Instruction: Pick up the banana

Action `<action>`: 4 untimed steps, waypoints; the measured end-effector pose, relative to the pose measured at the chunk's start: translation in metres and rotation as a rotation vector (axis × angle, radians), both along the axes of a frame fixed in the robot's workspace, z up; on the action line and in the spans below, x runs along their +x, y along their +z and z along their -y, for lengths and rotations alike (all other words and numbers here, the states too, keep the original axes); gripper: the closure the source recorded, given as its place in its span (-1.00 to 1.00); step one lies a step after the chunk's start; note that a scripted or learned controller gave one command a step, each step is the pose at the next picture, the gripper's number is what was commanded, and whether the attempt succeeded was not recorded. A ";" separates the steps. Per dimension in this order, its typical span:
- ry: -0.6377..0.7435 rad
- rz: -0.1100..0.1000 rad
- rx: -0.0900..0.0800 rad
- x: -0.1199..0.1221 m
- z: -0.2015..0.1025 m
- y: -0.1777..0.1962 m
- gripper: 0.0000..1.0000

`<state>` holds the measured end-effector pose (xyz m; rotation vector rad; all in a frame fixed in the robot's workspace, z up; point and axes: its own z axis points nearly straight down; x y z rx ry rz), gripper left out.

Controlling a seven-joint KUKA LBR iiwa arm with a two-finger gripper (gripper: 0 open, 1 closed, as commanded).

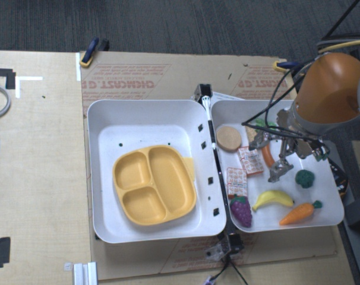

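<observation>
The banana [274, 199] lies in the right bin [330, 217], in its near half, its curve bowed upward and its ends pointing down toward the bin's front wall. Just to its left sits a bunch of purple grapes [241, 211], and just to its right a toy carrot [299, 213] with a green top lies at a slant. A dark green broccoli floret [305, 179] rests above the carrot, near the bin's right side. Farther back in the same bin are a round tan cookie-like disc [229, 138], two small red-and-white printed packets [243, 168], and an orange sausage-shaped piece [267, 156] partly hidden by the arm's hardware. The end effector [280, 170] hangs above the middle of the right bin, just behind the banana and apart from it, with nothing between its fingers; whether those fingers are spread or pressed together cannot be told from this angle. The arm's orange band [330, 88] bulks over the bin's back right corner. The left bin [109, 123] holds a yellow three-compartment plate [154, 184], tilted slightly. Both bins rest on cardboard on the table [37, 177].
</observation>
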<state>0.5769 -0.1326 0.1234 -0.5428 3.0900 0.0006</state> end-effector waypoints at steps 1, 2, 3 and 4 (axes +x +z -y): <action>0.171 -0.002 0.000 -0.073 -0.013 -0.022 -1.00; 0.540 0.010 -0.008 -0.080 -0.029 -0.027 -1.00; 0.610 0.000 -0.002 -0.097 -0.067 0.069 -1.00; 0.824 0.001 -0.003 -0.098 -0.084 0.069 -1.00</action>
